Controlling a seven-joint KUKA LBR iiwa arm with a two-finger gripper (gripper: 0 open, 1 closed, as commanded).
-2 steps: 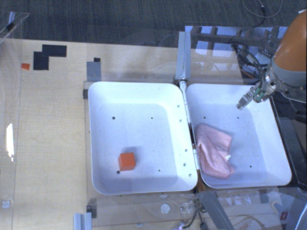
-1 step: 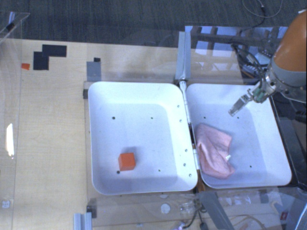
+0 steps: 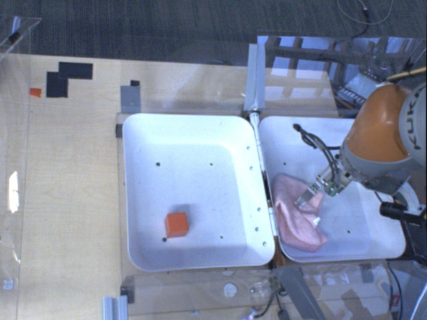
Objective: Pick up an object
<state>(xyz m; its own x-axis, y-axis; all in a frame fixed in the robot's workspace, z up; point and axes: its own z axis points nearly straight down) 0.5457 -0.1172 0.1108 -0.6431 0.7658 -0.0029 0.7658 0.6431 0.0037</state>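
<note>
Fingers (image 3: pixel 313 199) of the gripper (image 3: pixel 311 201) were down on the pink cloth (image 3: pixel 297 215) in the right bin (image 3: pixel 373 239), their tips at the cloth's upper right part; whether they were clenched on it or released could not be told from this slant. That cloth lay crumpled in the bin's left half, close to the wall shared with the left bin (image 3: pixel 200 139), reaching toward the near edge; the arm (image 3: pixel 380 135) came in from the right, its orange band above the wrist, a dark cable looping over the bin's far part.

An orange block (image 3: pixel 177 225) sat alone in the left bin, toward its near left corner, well apart from the cloth and from the gripper; both bins stood side by side on the table (image 3: pixel 67 212), touching along the middle; on the table's far left lay black patches (image 3: pixel 67 77) and a small orange mark (image 3: pixel 35 93).
</note>
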